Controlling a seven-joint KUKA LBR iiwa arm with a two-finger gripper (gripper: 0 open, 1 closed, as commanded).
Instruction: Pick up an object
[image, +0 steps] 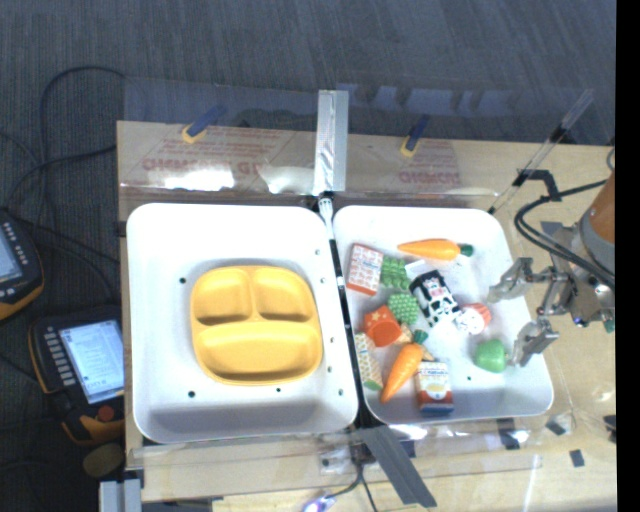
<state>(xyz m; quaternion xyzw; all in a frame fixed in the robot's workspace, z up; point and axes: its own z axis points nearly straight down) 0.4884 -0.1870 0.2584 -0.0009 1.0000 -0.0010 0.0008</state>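
Gripper (528, 308) is hovering at the right bin's (520, 398) right edge — jaws spread, pinching nothing. Toys are crowding the bin's left half.

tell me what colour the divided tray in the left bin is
Yellow. The divided tray lies in the left bin, clear in the camera view.

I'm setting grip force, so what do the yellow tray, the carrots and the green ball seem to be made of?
The yellow tray looks like hard moulded plastic: smooth, with soft sheen on its divider ridges. The two carrots look like toy plastic, evenly orange and smooth, though rubber is possible. The green ball appears to be glossy plastic, but is too small to be sure.
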